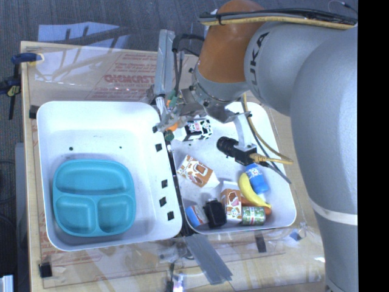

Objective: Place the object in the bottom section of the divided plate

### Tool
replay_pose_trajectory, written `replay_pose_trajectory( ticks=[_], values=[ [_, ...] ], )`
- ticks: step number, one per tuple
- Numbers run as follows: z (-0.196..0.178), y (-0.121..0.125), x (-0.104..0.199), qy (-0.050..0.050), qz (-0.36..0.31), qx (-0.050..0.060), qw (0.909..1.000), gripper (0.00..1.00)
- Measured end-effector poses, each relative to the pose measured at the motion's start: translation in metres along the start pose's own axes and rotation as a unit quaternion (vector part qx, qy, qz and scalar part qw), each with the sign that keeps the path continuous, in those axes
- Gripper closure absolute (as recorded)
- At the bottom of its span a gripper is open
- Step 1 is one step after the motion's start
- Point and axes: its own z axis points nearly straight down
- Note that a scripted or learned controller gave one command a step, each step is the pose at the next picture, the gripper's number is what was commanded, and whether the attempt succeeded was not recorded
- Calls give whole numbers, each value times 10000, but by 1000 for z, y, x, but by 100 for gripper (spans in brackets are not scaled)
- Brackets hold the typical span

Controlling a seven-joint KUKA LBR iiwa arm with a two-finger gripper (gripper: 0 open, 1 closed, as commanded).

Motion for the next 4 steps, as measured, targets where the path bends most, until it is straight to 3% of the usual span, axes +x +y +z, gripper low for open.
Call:
replay_pose_trajectory(
  ticks=[1, 2, 3, 4],
  values=[
    [47, -34, 72, 0, -949, 7, 9955, 100],
    [97, -37, 139, -3, -1414, 6, 9900, 100],
    [141, 10, 128, 3, 144, -45, 9999, 100],
    [145, 8, 128, -3, 147, -6, 9999, 0]
  ],
)
